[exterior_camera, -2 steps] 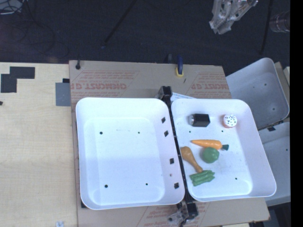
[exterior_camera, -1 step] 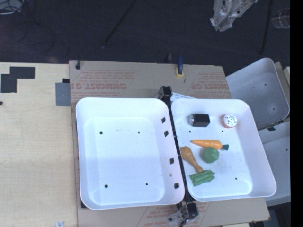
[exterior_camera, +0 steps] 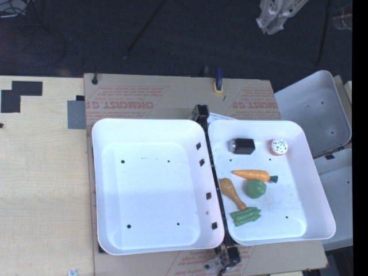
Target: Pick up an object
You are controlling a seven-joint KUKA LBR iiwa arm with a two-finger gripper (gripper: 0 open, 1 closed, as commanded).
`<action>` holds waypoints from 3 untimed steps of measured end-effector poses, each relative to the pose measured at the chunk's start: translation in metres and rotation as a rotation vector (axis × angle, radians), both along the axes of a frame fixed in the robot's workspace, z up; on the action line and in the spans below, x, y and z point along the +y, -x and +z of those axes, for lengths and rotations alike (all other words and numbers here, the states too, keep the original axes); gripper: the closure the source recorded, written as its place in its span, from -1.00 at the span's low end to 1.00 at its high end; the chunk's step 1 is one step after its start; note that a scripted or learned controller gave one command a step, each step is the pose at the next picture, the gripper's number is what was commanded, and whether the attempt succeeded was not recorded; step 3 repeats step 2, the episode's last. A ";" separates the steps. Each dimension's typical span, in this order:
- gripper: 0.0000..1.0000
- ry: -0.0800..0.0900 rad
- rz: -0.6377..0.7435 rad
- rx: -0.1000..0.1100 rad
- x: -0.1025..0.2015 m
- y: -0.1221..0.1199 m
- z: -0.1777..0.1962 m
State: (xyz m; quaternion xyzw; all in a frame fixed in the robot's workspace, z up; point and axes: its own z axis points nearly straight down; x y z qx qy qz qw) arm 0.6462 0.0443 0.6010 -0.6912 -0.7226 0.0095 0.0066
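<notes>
The right bin [exterior_camera: 310, 211] holds several small objects: a black block [exterior_camera: 242, 146], a white dotted ball [exterior_camera: 279, 147], an orange carrot [exterior_camera: 252, 175], a round green fruit [exterior_camera: 255, 188], a tan drumstick-shaped piece [exterior_camera: 231, 192] and a green pod [exterior_camera: 245, 215]. My gripper [exterior_camera: 278, 9] hangs far up at the top right of the camera view, well above and behind the bins, away from every object. Nothing is seen in it.
The left bin [exterior_camera: 109, 154] sits beside the right one, joined by a black hinge strip [exterior_camera: 206, 171]. Both rest on a cardboard sheet [exterior_camera: 149, 96] on the wooden bench. A grey metal plate [exterior_camera: 316, 108] lies to the right of the bins.
</notes>
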 end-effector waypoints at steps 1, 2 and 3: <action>1.00 0.000 0.007 -0.005 0.002 -0.001 0.009; 1.00 0.000 0.013 -0.014 0.004 -0.002 0.018; 1.00 0.000 0.013 -0.014 0.004 -0.002 0.018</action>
